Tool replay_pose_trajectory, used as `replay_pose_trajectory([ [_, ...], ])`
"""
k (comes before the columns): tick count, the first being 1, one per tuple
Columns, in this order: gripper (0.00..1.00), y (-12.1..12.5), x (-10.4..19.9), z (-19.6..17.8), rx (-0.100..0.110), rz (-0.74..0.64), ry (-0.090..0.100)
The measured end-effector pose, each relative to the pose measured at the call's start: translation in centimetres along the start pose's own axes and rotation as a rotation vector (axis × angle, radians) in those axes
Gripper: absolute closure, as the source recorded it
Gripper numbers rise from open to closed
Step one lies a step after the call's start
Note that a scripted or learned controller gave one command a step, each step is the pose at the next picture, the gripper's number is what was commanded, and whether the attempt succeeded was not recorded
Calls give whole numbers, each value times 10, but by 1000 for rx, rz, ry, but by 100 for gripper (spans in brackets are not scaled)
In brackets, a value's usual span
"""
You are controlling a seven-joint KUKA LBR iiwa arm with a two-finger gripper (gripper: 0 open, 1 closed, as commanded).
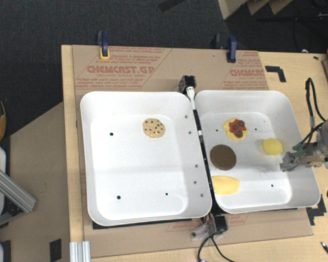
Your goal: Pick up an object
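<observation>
Risk: likely a closing on air, since nothing lies between the tips; possibly a scrape on the bin's right wall, which sits just under them.
Jaws (288,162): low at the right rim of the right bin (251,98), tips pointing left; spread too blurred to tell, nothing seen held.
Nearest: yellow round piece (271,146), just up-left, apart from the tips.
Further left: topped disc (236,128), brown disc (223,156), pale yellow piece (226,185).
Farthest: cookie (153,127) in the left bin (98,162).
</observation>
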State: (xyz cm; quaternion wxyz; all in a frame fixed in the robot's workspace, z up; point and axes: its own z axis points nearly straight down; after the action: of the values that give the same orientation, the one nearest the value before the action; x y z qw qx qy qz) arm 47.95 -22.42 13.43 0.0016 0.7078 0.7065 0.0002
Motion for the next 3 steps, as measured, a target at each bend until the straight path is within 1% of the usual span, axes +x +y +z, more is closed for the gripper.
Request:
replay_pose_trajectory([
  [1,100,73,81,-185,-20,-14,-1],
  [2,100,34,140,-169,6,-8,5],
  [3,100,139,176,-276,-17,-9,0],
])
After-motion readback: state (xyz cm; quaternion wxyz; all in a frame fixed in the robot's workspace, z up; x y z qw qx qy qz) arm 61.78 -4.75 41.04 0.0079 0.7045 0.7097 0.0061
